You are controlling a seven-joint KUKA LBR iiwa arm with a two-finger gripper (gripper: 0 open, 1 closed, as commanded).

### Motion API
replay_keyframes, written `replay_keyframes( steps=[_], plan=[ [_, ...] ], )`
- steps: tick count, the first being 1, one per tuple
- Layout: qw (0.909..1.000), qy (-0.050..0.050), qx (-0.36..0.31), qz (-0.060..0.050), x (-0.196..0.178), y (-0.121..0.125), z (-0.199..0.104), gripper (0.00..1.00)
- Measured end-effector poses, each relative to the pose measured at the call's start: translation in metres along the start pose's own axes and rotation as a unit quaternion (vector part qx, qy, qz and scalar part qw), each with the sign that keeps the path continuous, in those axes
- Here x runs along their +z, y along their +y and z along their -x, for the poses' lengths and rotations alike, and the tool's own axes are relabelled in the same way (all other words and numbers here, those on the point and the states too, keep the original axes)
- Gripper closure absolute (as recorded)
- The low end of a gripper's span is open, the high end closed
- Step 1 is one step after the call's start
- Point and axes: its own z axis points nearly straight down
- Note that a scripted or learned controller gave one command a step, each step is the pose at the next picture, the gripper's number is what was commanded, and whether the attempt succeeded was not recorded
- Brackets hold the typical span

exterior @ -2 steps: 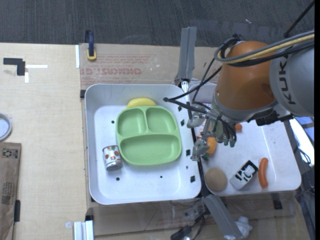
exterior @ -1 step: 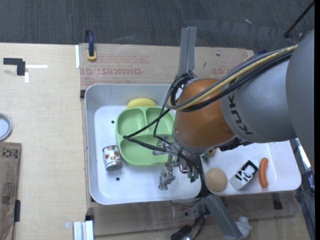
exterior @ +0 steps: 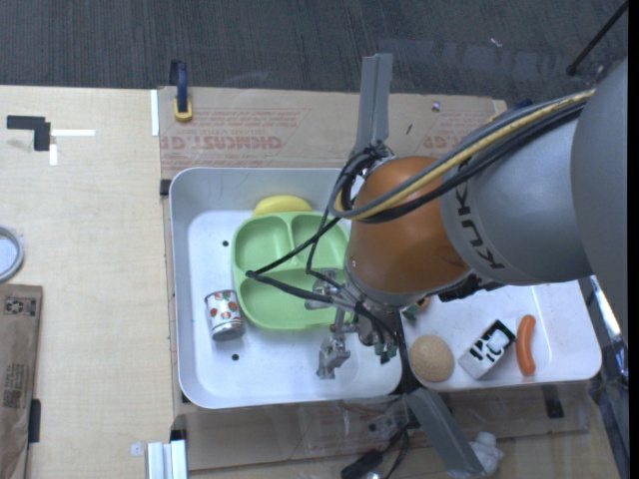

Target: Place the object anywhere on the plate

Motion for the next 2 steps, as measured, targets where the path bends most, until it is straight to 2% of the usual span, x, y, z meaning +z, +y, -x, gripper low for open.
replay_keyframes(
  steps=[1, 2],
  plan=[
    [0.9985, -0.002, 0.055, 0.000, -0.051, -0.025, 0.001, 0.00],
    [0.9918, -0.001, 0.127, 0.000, -0.124, 0.019, 0.001, 0.00]
  ],
)
